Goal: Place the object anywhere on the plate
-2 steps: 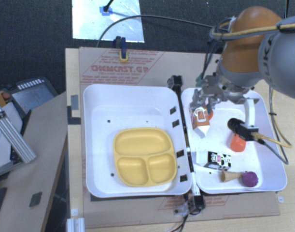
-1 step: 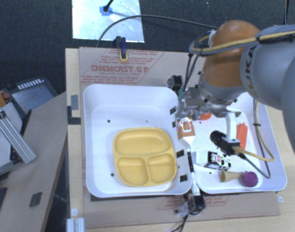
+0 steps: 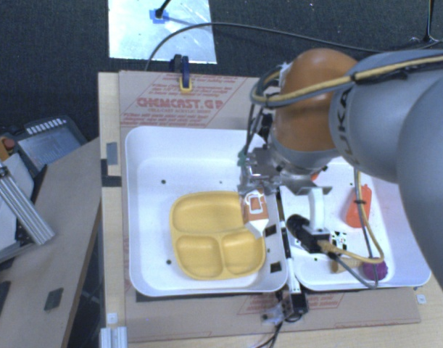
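Pincer (image 3: pixel 254 207) hangs over the yellow divided plate's (image 3: pixel 206 241) right rim, clamped on a small orange-and-white object (image 3: pixel 255 206).

Left bin (image 3: pixel 145 194): the yellow sectioned plate (image 3: pixel 215 243) occupies the near centre; bare white floor lies open behind it and along the left wall. The gripper (image 3: pixel 254 210) hangs over the plate's right rim, beside the divider between bins. Right bin (image 3: pixel 413 263): the arm (image 3: pixel 366 107) overhangs most of it; an orange object (image 3: pixel 357 207), a purple object (image 3: pixel 377 270) and cables crowd the floor.
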`<move>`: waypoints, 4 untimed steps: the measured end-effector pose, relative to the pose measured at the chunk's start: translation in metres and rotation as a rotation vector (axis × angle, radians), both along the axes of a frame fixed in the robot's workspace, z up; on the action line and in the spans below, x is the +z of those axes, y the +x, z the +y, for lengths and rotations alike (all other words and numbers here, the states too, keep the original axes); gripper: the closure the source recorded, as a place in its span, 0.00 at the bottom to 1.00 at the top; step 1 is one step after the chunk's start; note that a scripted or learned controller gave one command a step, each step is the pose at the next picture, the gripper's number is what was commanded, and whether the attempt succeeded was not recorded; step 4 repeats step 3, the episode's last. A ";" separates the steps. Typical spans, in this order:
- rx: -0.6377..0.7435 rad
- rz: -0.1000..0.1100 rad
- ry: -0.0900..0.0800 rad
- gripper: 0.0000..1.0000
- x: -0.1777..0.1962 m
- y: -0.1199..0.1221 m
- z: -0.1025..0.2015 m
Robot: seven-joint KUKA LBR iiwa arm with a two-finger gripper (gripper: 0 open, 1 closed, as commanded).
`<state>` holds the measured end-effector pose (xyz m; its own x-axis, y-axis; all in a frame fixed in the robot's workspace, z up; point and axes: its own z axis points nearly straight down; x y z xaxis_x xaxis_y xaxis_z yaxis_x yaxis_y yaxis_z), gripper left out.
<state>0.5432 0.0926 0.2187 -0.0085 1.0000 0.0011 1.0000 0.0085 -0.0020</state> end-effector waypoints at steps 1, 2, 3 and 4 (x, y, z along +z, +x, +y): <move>-0.001 0.001 0.000 1.00 -0.005 -0.034 0.041; -0.008 -0.003 0.000 1.00 0.004 -0.032 0.036; -0.008 -0.003 0.000 0.00 0.004 -0.032 0.036; -0.008 -0.003 0.000 0.00 0.004 -0.032 0.036</move>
